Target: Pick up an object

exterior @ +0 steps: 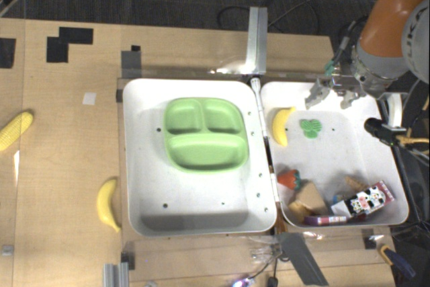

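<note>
Wooden table (60, 171) surface, pale, carrying two shallow white bins side by side, with dark carpet beyond its far edge. Left bin (141, 212) contains one green divided tray (203, 133), lying flat near the middle. Right bin (396, 212) contains a yellow banana (280, 126) against its left wall, a small green item (310, 127) just beside it, and a cluster along the near wall: a red piece (287, 179), a tan wedge (309, 198), a black-and-white patterned carton (366, 200) and a purple-edged item I cannot identify. Outside the bins, on the table to the left, a second banana (106, 203) lies near the left bin's outer wall and a yellow corn cob (15, 131) sits at the far left edge.

Arm enters from the right. Claw (332, 96) hangs over the far part of the right bin, fingers spread apart with nothing between them, above and slightly right of the green item.
</note>
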